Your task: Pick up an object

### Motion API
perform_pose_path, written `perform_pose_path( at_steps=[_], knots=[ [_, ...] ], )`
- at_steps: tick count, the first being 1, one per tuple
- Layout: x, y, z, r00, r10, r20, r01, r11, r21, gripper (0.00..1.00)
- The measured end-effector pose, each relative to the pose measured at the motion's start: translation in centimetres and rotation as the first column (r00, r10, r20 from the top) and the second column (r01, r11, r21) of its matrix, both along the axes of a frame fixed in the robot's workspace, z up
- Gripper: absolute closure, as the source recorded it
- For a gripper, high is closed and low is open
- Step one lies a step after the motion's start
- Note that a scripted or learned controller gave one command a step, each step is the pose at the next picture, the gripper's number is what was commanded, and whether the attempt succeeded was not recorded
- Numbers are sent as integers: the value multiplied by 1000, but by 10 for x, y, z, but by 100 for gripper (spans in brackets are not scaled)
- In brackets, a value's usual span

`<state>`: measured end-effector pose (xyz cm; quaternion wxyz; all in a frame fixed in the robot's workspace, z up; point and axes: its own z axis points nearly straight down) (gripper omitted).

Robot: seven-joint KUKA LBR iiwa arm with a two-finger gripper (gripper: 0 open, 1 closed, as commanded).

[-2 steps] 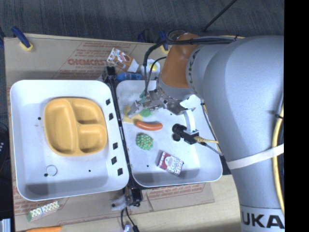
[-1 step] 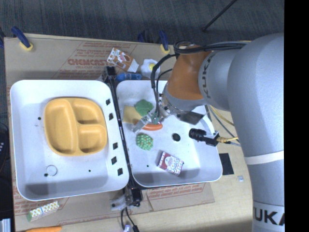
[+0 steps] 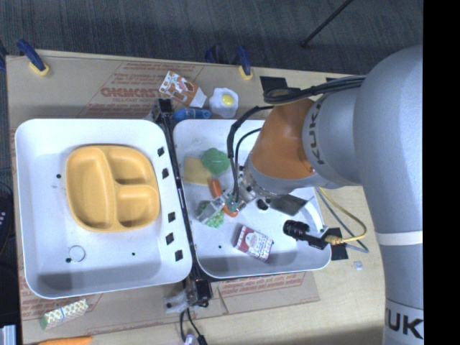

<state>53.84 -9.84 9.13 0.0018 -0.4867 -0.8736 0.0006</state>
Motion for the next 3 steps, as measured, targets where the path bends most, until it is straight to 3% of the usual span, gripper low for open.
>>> perform_pose_path(
  at_steps=[1,2,3],
  knots=[
    [6,-6,0,930,-366,1,366,930,-1,0],
    [7,-6,10,932,-362,0,362,932,-1,100],
    [18,9,100,803,-597,2,597,802,-2,100]
  ],
)
